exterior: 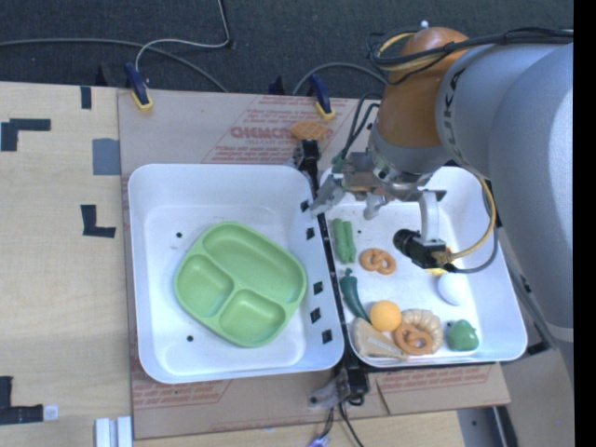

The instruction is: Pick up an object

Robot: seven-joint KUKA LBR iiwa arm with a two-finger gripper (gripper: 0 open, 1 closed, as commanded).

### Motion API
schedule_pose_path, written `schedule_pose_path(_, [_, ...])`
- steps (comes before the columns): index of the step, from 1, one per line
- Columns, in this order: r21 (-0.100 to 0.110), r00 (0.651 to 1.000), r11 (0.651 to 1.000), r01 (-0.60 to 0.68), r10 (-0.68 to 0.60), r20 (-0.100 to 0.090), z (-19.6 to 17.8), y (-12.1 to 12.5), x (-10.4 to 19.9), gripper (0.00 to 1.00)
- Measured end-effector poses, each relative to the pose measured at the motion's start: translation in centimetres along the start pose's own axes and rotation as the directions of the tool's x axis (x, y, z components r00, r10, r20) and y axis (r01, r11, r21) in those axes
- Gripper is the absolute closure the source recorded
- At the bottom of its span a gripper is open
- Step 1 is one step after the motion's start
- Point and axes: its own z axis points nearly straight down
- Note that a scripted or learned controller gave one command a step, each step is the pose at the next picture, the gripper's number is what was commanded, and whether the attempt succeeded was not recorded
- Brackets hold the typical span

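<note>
My gripper [372, 199] hangs over the far left part of the right bin [498, 277], under the arm's orange band. Just below it, along the bin's left wall, lies a light green bean pod [344, 240]. A brown pretzel [377, 262] sits to the right of the pod. Further toward the front are a dark green chili [354, 296], an orange ball [385, 317], a tan croissant-like piece [419, 331], a pale wedge [371, 345], a small green pepper [461, 335] and a white egg shape [451, 291]. Nothing shows in the gripper.
The left bin [149, 212] holds a green divided plate [240, 284]. Black clips [315, 289] sit on the wall shared by the bins. An orange-brown item [309, 130] lies on the cardboard behind the bins. Cables run across the back.
</note>
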Motion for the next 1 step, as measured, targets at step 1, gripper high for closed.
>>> schedule_pose_path(1, [0.0, 1.0, 1.0, -0.001, 0.001, 0.001, 1.0, -1.79, -3.51, 0.0])
